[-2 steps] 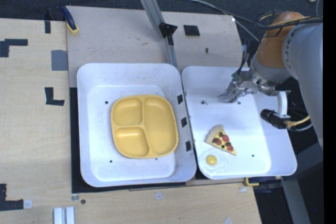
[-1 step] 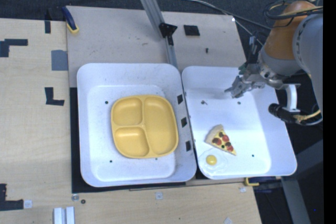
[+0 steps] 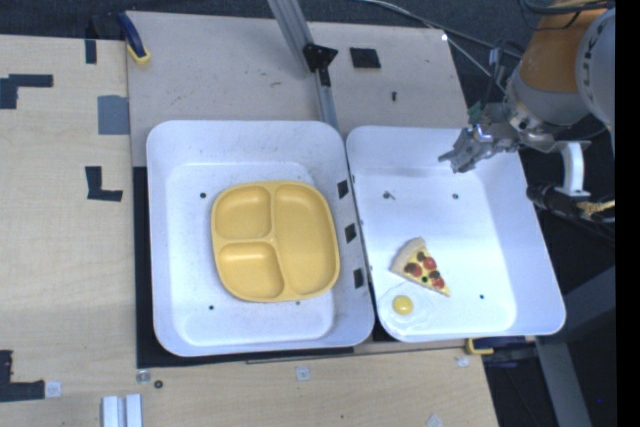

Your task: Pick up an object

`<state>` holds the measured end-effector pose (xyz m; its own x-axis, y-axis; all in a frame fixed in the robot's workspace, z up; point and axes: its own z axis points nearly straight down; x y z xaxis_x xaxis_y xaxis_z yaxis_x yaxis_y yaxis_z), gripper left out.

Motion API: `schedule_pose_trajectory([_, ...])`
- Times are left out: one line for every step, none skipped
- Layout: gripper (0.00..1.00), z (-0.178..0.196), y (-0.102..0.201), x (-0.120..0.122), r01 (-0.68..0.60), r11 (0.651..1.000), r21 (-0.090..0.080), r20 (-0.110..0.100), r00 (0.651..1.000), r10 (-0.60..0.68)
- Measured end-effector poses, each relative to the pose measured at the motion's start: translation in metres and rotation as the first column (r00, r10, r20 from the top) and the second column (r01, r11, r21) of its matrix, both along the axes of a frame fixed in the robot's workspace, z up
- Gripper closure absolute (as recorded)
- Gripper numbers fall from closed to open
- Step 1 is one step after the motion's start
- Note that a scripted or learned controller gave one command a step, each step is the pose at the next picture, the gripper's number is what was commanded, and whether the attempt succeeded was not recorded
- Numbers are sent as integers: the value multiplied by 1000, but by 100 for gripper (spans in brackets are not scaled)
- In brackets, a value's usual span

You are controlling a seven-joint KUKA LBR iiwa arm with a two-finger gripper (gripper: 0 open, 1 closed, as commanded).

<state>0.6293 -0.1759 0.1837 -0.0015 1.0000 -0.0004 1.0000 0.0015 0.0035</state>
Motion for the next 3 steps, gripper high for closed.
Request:
schedule_pose_trajectory([100,58,-7,-6,1,1000,-1,1,1000,-1])
schedule_pose_trajectory([100,82,-6,-5,0,1000,0,-2,1000,0])
schedule_pose_trajectory([100,84,44,0,-4,1000,1,-3,1000,4])
